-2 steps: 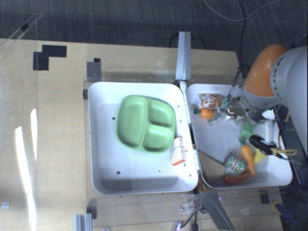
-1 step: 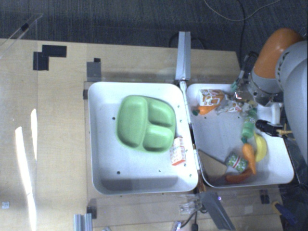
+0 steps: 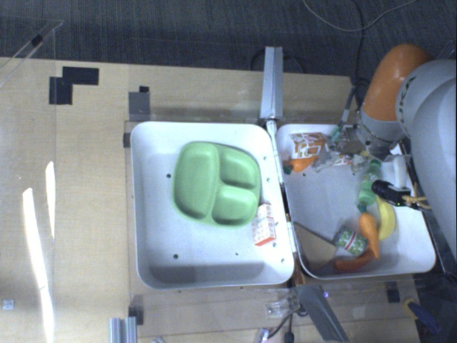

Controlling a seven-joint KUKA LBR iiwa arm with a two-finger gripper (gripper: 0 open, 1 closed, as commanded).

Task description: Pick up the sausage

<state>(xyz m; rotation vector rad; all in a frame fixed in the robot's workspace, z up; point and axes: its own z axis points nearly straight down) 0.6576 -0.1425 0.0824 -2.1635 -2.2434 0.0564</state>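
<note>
End effector (image 3: 341, 148) hovers at right bin's (image 3: 421, 263) far edge, grip state unclear; sausage (image 3: 353, 264) lies at near edge

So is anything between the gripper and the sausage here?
Yes. The gripper is at the right bin's far end; the sausage lies against its near wall. A can and a carrot sit just above the sausage, the carrot seemingly touching it, with a banana beside them.
</note>
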